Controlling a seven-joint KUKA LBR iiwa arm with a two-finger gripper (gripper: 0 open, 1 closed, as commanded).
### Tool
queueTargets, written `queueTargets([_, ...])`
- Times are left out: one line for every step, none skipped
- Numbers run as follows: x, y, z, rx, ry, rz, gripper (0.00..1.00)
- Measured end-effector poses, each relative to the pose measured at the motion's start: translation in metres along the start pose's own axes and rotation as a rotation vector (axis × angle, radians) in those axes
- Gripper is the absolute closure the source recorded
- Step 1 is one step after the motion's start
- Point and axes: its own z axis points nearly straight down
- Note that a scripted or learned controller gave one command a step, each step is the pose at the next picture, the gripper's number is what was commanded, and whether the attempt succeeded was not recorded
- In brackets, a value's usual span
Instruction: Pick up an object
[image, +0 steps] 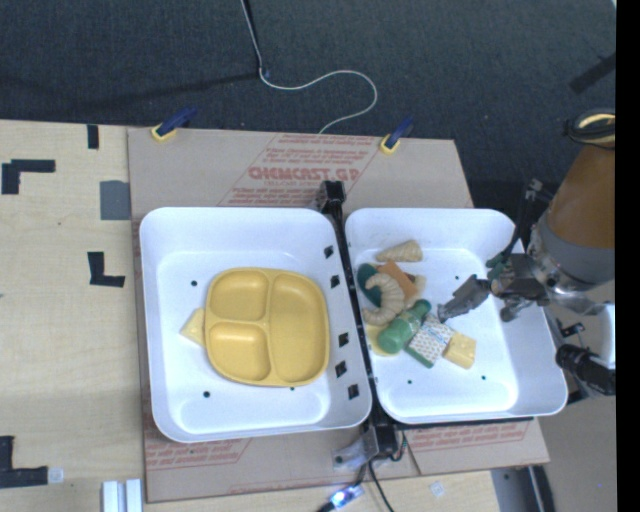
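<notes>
We see the gripper (447, 312) low in the right bin (520, 385), beside a green bottle (403, 331) lying slantwise, neck toward far right. Whether it grips anything, we cannot tell.

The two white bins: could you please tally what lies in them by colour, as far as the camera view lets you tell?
Yellow: 3, the divided plate, a wedge peeking from under its left edge, and a small block.
Green: 2, a bottle-like toy and a dark piece.
Tan or orange: 2, a cone and a curved piece.
White mesh-patterned: 1.
Total: 8, though the right bin's pile overlaps, so this is approximate.
</notes>
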Motion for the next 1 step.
queueTargets([0.0000, 0.0020, -0.0045, -0.010, -0.002, -0.003, 0.00])
